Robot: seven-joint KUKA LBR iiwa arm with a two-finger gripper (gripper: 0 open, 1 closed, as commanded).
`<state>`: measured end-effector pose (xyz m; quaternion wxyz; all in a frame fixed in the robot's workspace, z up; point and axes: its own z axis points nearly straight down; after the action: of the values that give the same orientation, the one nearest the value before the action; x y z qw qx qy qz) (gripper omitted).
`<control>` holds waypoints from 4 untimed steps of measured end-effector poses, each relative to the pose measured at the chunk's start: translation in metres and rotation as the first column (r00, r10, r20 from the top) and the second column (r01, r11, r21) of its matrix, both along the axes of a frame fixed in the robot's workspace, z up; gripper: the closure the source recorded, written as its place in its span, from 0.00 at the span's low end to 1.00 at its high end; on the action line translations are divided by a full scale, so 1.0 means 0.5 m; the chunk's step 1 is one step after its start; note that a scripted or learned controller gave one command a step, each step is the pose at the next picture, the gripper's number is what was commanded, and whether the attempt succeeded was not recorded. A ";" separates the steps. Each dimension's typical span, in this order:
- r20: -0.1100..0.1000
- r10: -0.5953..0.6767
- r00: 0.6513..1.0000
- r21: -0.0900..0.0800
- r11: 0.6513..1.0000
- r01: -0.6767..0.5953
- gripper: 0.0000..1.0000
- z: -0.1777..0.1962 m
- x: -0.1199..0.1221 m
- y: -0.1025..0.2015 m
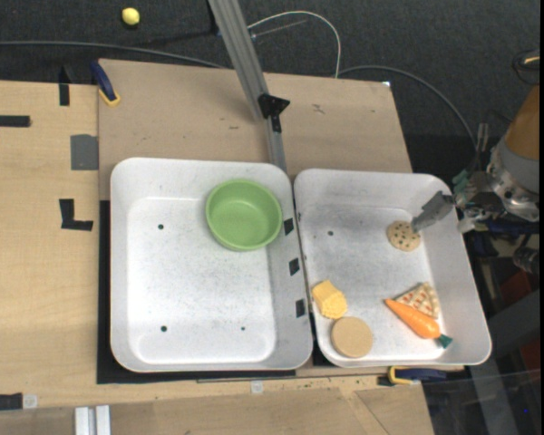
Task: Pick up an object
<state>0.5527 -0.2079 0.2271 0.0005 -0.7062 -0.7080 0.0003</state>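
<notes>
Arm enters from right; gripper (421, 222) angled down over the right bin (367, 188), tip at the upper right edge of a round speckled cookie (400, 236). Cannot tell how the jaws stand. Same bin, near front: yellow piece (328, 299), tan disc (352, 337), pizza slice (421, 298), carrot (413, 318) lying against the slice. Left bin (163, 279) on the counter: green bowl (244, 214) at back right

From my remote seat I see the arm (512, 175) reaching in from the right, its jaws low over the round cookie (401, 235) in the right bin (363, 202), where a carrot (414, 319), a pizza slice (422, 298), a yellow cracker (329, 299) and a tan disc (352, 337) also lie, while a green bowl (244, 214) sits in the left bin (163, 279).
</notes>
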 end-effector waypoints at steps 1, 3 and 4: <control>0.000 0.000 1.000 0.000 1.000 0.000 0.00 0.000 0.000 0.000; -0.006 -0.001 1.000 0.001 1.000 0.001 0.00 -0.216 0.025 0.009; 0.001 0.000 1.000 -0.002 1.000 0.000 0.00 -0.278 0.026 0.010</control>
<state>0.5657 -0.2029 0.0883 -0.0004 -0.7063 -0.7079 0.0008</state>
